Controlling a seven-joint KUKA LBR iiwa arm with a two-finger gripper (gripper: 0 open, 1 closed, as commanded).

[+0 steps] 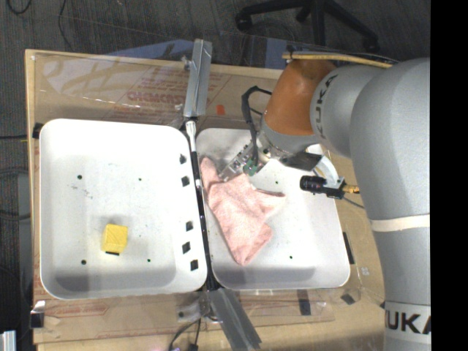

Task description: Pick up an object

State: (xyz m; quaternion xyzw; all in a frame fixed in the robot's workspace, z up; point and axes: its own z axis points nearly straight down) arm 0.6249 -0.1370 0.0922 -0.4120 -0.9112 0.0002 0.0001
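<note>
arm: grey KUKA arm [380, 137] came in from the right, orange band [292, 101] above the wrist, wrist angled down over the right bin's upper-left part.
jaws: the gripper [238, 165] sat low at the top edge of the pink cloth; the wrist body and the slant of the view hid the fingertips, so I could not tell whether the jaws were apart, together or clamped on anything.
pink cloth: crumpled pink cloth [241, 214] lay in the right bin, spread from near the upper-left corner down toward the middle, left edge close to the wall shared with the other bin. Its top end was right at the gripper; contact not resolvable.
yellow block: small yellow block [115, 238] lay flat on the floor of the left bin, lower-left area, well apart from the arm.
left bin: shallow white bin [51, 196], a few small dark specks on the floor.
right bin: shallow white bin [322, 269], just beside the left one, walls touching along the centre.
divider: black clips [188, 205] ran down the seam between the bins; a grey metal bar [196, 79] extended up from the seam's top end.
cable: black connector with cable [322, 186] stuck out of the wrist over the right bin.
bench: bench top [110, 86] tan under a clear sheet, carrying both bins.
</note>
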